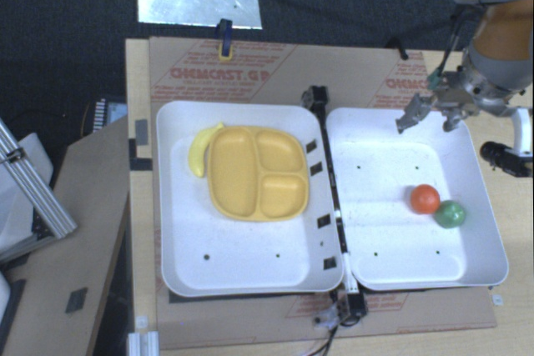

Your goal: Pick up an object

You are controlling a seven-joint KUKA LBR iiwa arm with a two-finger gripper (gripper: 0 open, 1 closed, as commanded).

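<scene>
Grey two-finger gripper (430, 117) hanging over back edge of right shallow white bin (392, 263), fingers spread fairly wide w/ nothing between them. Well apart from any target. Looks like approach step, pre-grasp; nothing picked yet.

Nearest candidates: small round orange ball-like object (425, 198) and small round green object (450, 214), touching or nearly so, toward right side of same bin, nearer front than gripper.

Next move prob. needs travel forward and down, jaws kept wide, centred on one ball w/o nudging its neighbour.

Further out, in left shallow white bin (183, 263): yellow divided plastic plate (254, 172), yellow banana (200, 150) tucked against its left edge.
</scene>
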